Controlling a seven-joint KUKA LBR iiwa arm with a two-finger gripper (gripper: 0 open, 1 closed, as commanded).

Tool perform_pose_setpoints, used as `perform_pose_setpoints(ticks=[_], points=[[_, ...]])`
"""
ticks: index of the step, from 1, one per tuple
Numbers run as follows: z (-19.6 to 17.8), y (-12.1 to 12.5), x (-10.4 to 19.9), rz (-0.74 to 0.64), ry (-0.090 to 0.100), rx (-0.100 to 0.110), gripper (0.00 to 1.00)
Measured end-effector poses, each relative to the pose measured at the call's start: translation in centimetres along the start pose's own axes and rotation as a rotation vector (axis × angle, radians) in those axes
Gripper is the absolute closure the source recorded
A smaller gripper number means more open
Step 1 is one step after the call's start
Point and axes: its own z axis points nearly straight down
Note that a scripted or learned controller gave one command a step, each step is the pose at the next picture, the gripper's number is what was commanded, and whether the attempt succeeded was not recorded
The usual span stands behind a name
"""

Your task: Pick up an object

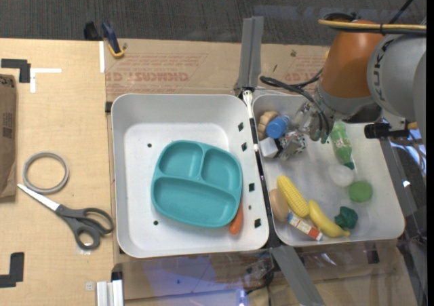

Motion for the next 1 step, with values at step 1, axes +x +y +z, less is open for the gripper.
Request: perform_pose_setpoints(ticks=[1], points=[[0.04,-0.59,2.17,0.267,0.003,-0.001,0.0]])
